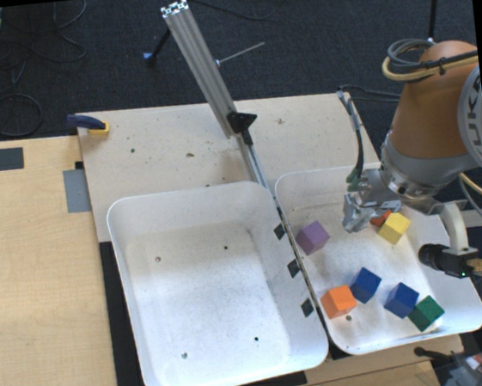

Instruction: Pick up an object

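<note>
My gripper (356, 216) hangs over the right bin (327, 188), near its middle. A purple cube (313, 237) lies just to its left, apart from it. A yellow cube (393, 227) sits just to its right, with a small red piece (382, 217) partly hidden beside it under the wrist. Toward the bin's front lie an orange cube (339, 300), two blue cubes (366, 284) (401, 298) and a green cube (427, 312). I see nothing held in the gripper.
The left bin (140, 221) stands beside the right one, divided from it by a rim with black clips (293, 268). A slanted aluminium bar (205, 66) rises behind the bins. The orange-banded arm (431, 114) covers the right bin's far right corner.
</note>
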